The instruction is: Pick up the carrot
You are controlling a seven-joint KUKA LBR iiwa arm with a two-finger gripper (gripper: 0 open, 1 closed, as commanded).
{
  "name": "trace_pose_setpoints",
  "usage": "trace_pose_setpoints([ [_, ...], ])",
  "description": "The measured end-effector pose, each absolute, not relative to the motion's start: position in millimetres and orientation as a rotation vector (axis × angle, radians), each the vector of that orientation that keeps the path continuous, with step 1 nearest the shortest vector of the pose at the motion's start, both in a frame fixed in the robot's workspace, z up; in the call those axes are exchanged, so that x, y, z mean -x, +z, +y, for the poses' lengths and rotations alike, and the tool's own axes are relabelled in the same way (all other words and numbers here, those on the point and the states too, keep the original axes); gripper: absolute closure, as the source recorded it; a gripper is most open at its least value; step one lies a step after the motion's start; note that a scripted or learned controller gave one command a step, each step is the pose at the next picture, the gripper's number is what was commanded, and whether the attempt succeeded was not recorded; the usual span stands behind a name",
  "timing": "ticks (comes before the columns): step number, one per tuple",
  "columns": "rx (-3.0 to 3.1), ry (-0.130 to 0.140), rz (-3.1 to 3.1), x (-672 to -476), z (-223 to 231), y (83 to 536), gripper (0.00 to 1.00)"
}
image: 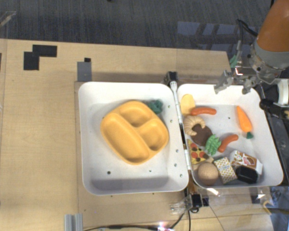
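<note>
Hanging above the far right corner of the right bin, the two-finger gripper sits below the arm's orange band and grey wrist; how its grip is set cannot be told from this slant, and nothing is seen held in it.

Nearest the camera in the shallow white right bin lie a round tan ball-shaped toy, a small checkered box, a black block and a red-and-white printed carton. Just behind them come a flat pizza-slice toy, a green leafy piece and a short reddish sausage. A brown-and-cream doughnut-like toy lies against the left wall.

The orange toy carrot with a green stub end lies on the bin floor toward the right side, tip pointing away, well apart from the other toys and nearer the camera than the gripper, untouched.

Farther back are a longer orange-red sausage and a pale yellow rounded piece.

The shallow white left bin holds a yellow divided plastic plate, with a small dark green object touching its far edge.
</note>
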State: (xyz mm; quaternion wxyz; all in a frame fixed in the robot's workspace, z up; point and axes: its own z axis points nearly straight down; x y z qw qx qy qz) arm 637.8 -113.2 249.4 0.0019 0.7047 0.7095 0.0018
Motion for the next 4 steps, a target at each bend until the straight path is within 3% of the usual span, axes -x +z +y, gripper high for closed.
trace_pose_setpoints([
  [1, -1.974, -0.001, 2.433, -607.5, -202, 261, 0.0],
  [2, -2.039, 0.009, 2.375, -600.9, -204, 99, 0.0],
  [3, -2.034, 0.013, 2.373, -602.5, -204, 110, 1.0],
  [4, -2.379, 0.013, 2.043, -616.4, -143, 166, 1.0],
])
